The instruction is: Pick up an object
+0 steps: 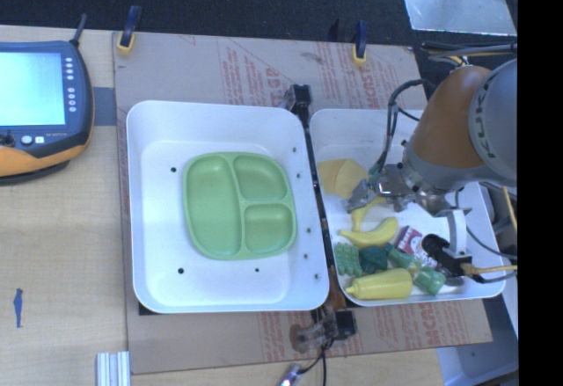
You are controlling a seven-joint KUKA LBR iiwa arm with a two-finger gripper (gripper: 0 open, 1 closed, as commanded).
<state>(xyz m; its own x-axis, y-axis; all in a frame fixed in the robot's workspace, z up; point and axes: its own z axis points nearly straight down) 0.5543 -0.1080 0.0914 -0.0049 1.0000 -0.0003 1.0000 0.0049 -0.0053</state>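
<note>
While the green divided plate (239, 205) sits alone in the left bin (145, 200), the pickable clutter lies in the right bin (493, 287): a pale yellow piece (341, 175), a banana (369, 233), a yellow cob (380, 286). The end effector (374, 193) hovers low above them; I cannot tell its opening. It should centre on one piece, probably the banana, before closing.

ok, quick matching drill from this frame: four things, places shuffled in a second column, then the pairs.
Things:
1. green divided plate
2. yellow banana
3. teach pendant
4. gripper

Places:
A. on the bench, left of both bins
B. over the right bin, above the toys
C. lying in the left bin
D. among the toys in the right bin

Pairs: 1-C, 2-D, 3-A, 4-B
</note>
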